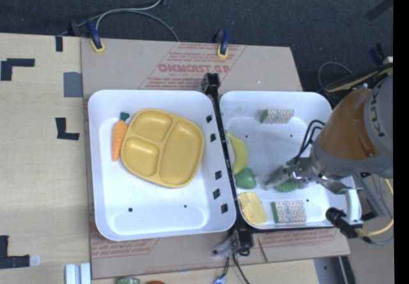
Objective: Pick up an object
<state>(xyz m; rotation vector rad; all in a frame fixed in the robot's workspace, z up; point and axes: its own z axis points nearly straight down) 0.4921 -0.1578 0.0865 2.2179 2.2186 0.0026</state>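
Note:
My gripper (283, 180) is low over the middle of the right bin (319, 105), at the end of the grey arm with its orange band (348, 132). Just left of it lies a green piece (245, 179), with a yellow banana-like piece (238, 151) above that. A small dark green bit shows right at the gripper's tip; whether it is held is unclear. A pale yellow piece (252, 207) and a speckled packet (289, 211) lie along the bin's front edge. A second speckled packet (277, 115) sits at the back.
The left bin (102, 167) holds a yellow divided plate (162, 147) and an orange carrot (118, 137) beside it. A black divider (220, 148) runs between the bins. Clamps and cables lie behind them on the cardboard.

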